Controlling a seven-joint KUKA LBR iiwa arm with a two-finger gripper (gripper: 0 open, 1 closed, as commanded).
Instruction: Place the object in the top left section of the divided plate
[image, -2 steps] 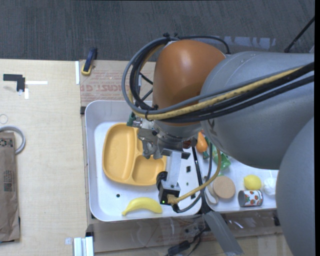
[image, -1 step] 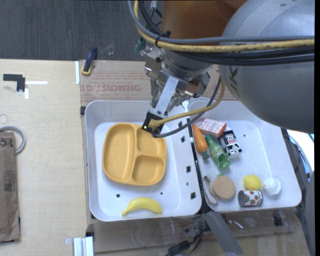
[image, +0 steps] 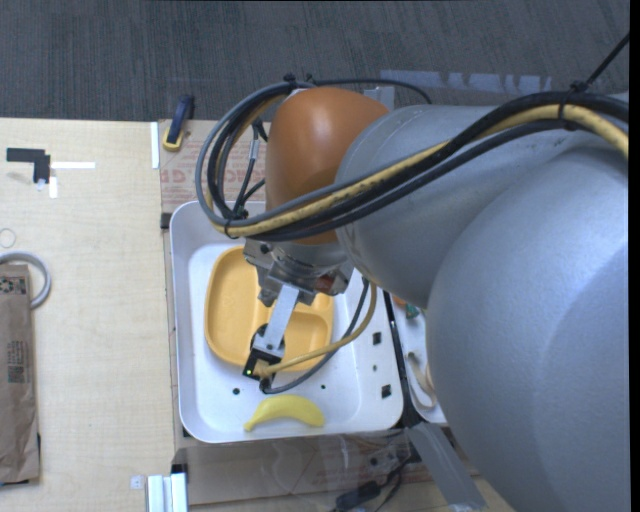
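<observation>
A yellow divided plate (image: 225, 300) lies in the left white bin (image: 190, 330), and the arm covers its right and upper parts. A yellow banana (image: 287, 412) rests on the bin floor just below the plate, near the bin's front wall. My gripper (image: 300, 272) hangs under the orange wrist band, over the plate's upper right part. The wrist hides whatever is beneath it, and I see nothing between the plate and the gripper body.
The big grey arm fills the right half and hides most of the second bin (image: 420, 395). Left of the bins is a wooden bench with a brown paper bag (image: 15, 370), a small black piece (image: 28, 158) and a blue and yellow tool (image: 180, 122).
</observation>
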